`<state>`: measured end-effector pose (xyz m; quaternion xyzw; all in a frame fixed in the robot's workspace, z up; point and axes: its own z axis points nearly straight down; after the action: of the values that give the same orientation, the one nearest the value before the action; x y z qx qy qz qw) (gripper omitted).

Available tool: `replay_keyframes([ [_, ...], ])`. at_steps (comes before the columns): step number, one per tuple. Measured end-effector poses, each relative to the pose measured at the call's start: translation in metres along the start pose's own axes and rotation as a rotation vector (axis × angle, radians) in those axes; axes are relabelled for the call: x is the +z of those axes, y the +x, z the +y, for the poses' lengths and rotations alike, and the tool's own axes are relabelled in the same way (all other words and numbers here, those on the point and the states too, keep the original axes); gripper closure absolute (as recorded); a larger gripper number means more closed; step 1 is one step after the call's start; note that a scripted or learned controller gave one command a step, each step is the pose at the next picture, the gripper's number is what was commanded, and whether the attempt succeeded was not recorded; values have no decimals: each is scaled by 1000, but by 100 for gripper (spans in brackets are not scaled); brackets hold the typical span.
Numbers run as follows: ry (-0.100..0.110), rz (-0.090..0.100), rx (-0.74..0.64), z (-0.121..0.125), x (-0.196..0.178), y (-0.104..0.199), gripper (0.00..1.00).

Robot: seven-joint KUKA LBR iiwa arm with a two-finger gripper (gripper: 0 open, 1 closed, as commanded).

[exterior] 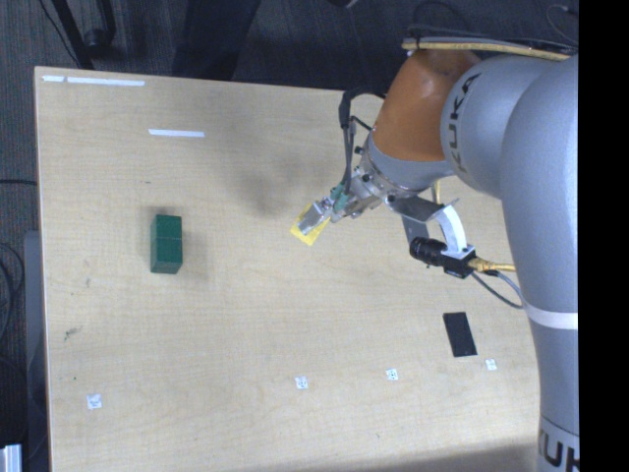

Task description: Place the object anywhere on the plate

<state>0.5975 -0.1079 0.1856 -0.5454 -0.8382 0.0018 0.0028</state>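
My gripper [324,216] hangs over the middle of the wooden bench top, pointing down and to the left from the orange wrist. A small yellow object [311,228] shows at its tip, between the fingers, and the gripper is shut on it. A dark green block [167,243] lies flat on the bench far to the left, well apart from the gripper.
A small black rectangle [458,333] lies on the bench at the right, below the arm. A strip of white tape [177,133] is stuck near the back left. Small white markers [302,383] dot the front. The grey arm [531,165] covers the right side.
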Motion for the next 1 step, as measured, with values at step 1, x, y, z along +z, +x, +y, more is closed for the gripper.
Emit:
replay_keyframes([
  [1, 0, -1, -83, 56, -2, 89, 100],
])
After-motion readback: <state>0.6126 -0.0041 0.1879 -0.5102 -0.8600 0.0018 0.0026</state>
